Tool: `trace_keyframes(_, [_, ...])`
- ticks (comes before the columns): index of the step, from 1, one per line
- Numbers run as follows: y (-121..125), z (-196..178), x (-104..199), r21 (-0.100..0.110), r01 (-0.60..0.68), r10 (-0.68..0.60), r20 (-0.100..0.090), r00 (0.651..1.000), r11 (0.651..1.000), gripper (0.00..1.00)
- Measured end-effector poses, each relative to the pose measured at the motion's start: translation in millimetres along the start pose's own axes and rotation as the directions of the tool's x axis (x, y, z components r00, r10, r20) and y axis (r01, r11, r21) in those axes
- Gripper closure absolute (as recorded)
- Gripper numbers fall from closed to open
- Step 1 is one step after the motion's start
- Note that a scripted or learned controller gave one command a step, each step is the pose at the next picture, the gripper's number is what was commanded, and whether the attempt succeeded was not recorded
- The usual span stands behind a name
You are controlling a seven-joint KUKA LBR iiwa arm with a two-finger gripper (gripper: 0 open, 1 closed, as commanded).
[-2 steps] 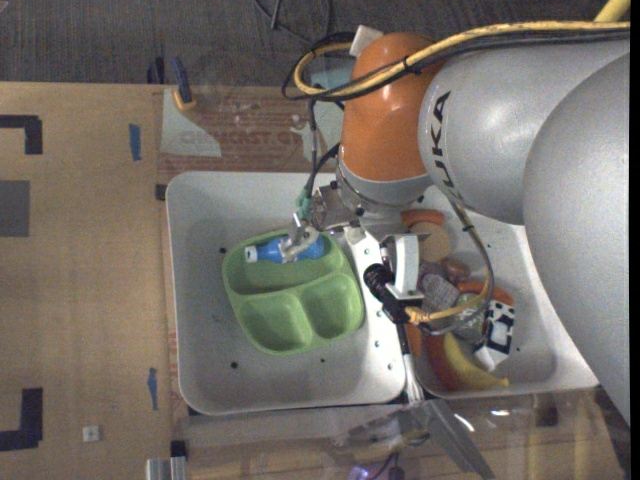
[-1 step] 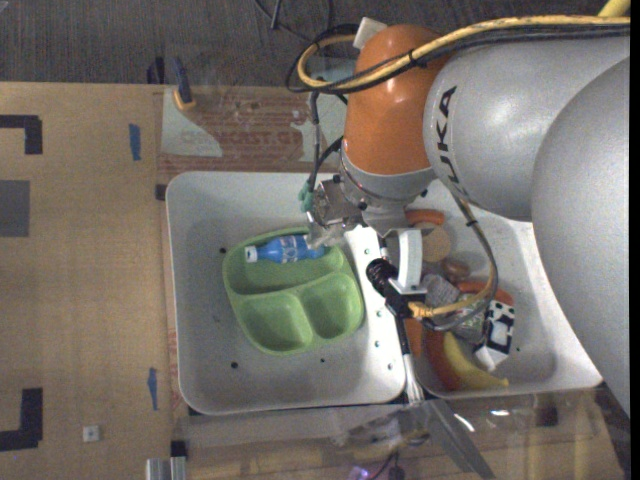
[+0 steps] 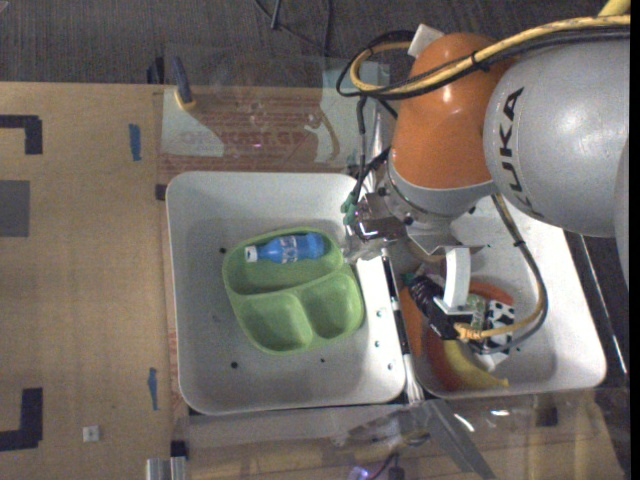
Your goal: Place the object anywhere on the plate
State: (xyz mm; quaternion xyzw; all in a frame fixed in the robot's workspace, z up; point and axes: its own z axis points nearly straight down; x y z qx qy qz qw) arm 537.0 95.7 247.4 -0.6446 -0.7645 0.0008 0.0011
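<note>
A green divided plate [image 3: 300,320] lies in the left bin [image 3: 192,298]. A small blue bottle [image 3: 291,249] with a white cap lies on its side in the plate's long upper compartment, cap pointing left. My gripper [image 3: 354,238] hangs just past the bottle's right end, over the plate's right rim and the wall between the two bins. The grey wrist and orange band hide most of the gripper from above. The plate's two lower compartments hold nothing.
The right bin [image 3: 572,360] holds a yellow banana [image 3: 472,370], a long orange piece [image 3: 412,314], a red item [image 3: 494,292] and a black-and-white item [image 3: 502,318]. The arm covers that bin's upper half. Clear plastic sheeting [image 3: 250,128] lies behind the left bin.
</note>
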Motion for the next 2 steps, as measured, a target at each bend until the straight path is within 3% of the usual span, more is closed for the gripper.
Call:
trace_keyframes(1, [7.5, -66.4, 39.4, -0.005, 0.195, -0.195, 0.002, 0.981, 0.981, 1.00])
trace_keyframes(2, [-36.9, -9.7, 78.5, 0.000, 0.522, -0.522, 0.001, 0.853, 0.853, 1.00])
